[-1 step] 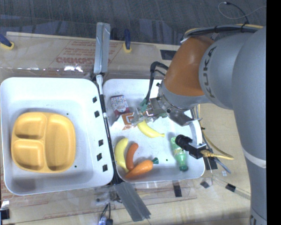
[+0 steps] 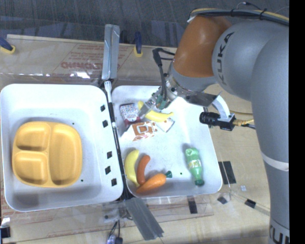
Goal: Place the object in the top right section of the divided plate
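Two white bins sat side by side on the desk (image 2: pixel 244 197), and the claw (image 2: pixel 160 101) hung low over the far end of the right bin (image 2: pixel 213 151), above a small cluster of things. Whether it was open or closed could not be told from above. Directly under it lay a yellow banana-shaped toy (image 2: pixel 160 116), probably the object to move; beside that were a small red-labelled packet (image 2: pixel 128 112) and a flat orange-printed card (image 2: pixel 144 130). Nearer the camera from the claw lay a banana (image 2: pixel 131 165), a carrot (image 2: pixel 151 183) and a green bottle (image 2: pixel 194 165). The yellow divided plate (image 2: pixel 47 153) waited well off to the claw's far side, in the left bin (image 2: pixel 51 103). The toy looked light, stiff and slick; a grip across its middle seemed safest.
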Robot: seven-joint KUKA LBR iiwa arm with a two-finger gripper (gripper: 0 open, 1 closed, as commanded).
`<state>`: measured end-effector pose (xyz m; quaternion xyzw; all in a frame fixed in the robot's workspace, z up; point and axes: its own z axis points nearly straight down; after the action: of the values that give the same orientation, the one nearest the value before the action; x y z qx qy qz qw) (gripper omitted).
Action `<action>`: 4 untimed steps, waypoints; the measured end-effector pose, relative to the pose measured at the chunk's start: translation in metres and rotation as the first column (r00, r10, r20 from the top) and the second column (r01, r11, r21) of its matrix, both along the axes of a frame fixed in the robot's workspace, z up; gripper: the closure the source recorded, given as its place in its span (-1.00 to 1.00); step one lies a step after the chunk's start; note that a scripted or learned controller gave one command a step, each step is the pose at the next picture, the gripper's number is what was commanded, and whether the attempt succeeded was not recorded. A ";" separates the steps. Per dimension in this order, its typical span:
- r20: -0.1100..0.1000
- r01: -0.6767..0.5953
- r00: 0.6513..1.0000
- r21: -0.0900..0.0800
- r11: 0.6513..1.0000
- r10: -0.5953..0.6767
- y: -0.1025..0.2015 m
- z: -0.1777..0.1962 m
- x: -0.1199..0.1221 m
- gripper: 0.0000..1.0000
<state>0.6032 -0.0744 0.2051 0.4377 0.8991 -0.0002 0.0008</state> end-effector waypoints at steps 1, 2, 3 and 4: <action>-0.004 -0.093 0.996 0.001 0.996 0.093 0.057 -0.014 -0.034 1.00; -0.003 -0.232 0.973 0.001 0.973 0.232 0.140 -0.008 -0.101 1.00; 0.005 -0.161 0.987 0.006 0.987 0.161 0.205 -0.111 -0.102 1.00; -0.006 -0.247 0.969 -0.026 0.969 0.247 0.256 -0.113 -0.115 1.00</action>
<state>0.4887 0.1817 0.0923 0.3222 0.9466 -0.0126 0.0052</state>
